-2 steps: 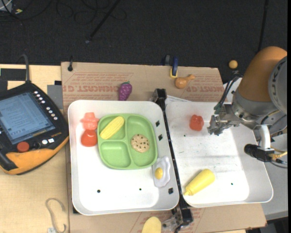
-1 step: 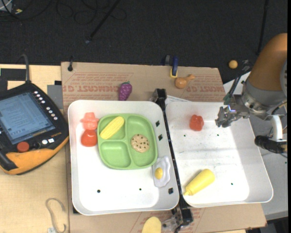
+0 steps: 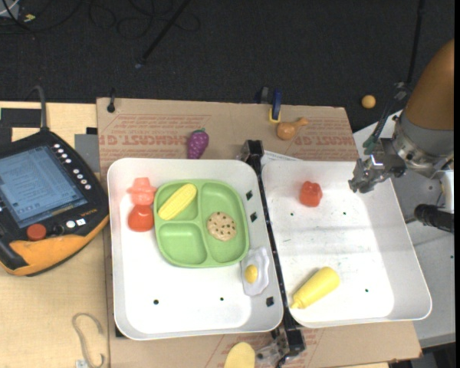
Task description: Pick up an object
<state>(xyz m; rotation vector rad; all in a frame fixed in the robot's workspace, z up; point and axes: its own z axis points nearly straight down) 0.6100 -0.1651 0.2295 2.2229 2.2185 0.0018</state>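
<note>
Gripper (image 3: pixel 366 176) is hovering over the right bin's (image 3: pixel 399 282) upper right corner, nothing between its fingers; whether they are spread or pressed together, cannot tell, too dark and small. Yellow bottle (image 3: pixel 316 287) is lying on its side in the right bin near the front left, long axis running diagonally, narrow end pointing down-left toward the divider, fat end up-right. Red pepper (image 3: pixel 310 194) is sitting in the same bin toward the back, well apart from the bottle and left of the gripper. Left bin (image 3: pixel 130 297) is holding a green divided plate (image 3: pixel 185 248) with a corn cob (image 3: pixel 175 201) and a cookie (image 3: pixel 221 225) in its compartments; an orange-red hydrant-like toy (image 3: pixel 141 204) is lying just beside the plate's left edge, and a fried egg (image 3: pixel 252 272) at its lower right.
</note>
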